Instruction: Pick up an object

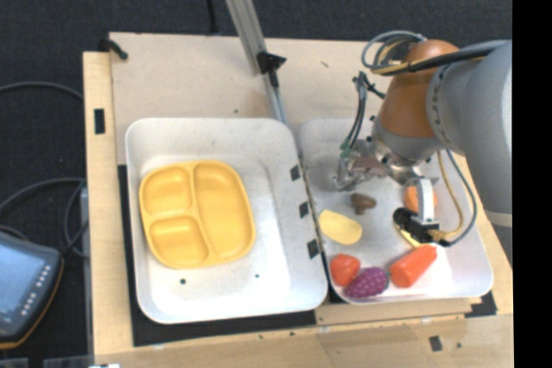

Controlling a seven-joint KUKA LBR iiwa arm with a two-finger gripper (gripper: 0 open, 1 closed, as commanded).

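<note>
A: What is lying in the left bin (155, 142)?

B: A yellow divided tray (197, 212) is sitting flat in it.

A: And in the right bin (470, 267)?

B: A yellow piece (340, 227), a red piece (344, 269), a purple grape cluster (368, 281), a small brown object (363, 202) and an orange carrot (414, 265) are resting there.

A: Where is the end effector (349, 172) standing?

B: It is hovering in the right bin, just up and left of the brown object. Whether it is released or clenched, I cannot tell.
</note>
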